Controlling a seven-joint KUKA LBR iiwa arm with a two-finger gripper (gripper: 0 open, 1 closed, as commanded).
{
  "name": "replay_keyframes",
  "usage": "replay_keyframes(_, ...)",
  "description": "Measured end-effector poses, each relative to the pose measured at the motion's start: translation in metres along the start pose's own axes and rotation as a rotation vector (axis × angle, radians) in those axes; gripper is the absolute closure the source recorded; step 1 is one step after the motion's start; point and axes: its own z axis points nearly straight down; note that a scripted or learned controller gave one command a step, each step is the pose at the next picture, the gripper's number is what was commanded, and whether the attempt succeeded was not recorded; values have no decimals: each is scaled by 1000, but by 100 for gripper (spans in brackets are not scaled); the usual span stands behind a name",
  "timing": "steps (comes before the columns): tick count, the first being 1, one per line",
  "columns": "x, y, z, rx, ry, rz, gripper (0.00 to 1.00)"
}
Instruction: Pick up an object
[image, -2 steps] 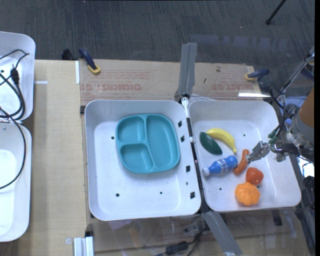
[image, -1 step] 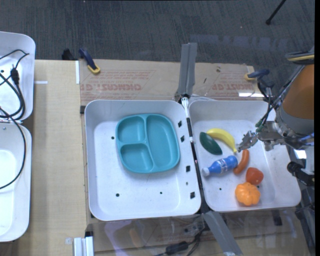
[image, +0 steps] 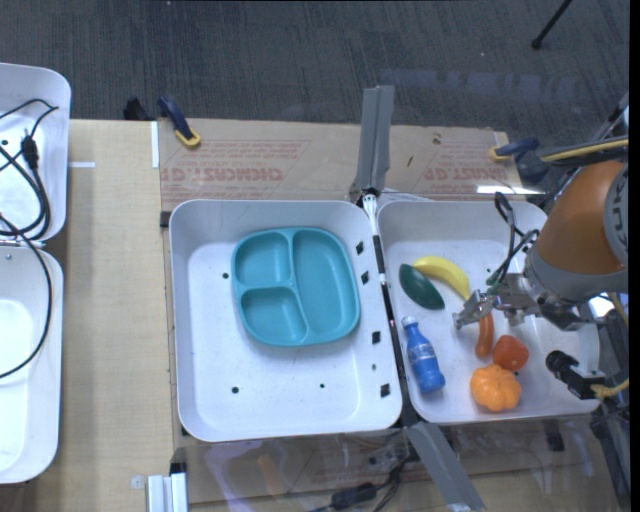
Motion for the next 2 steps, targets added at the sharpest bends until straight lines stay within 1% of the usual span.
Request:
replay_keyframes(1, -1, 0, -9, 1, 0, 5, 100)
replay_keyframes(2, 61, 14, -121, -1, -1, -4, 100)
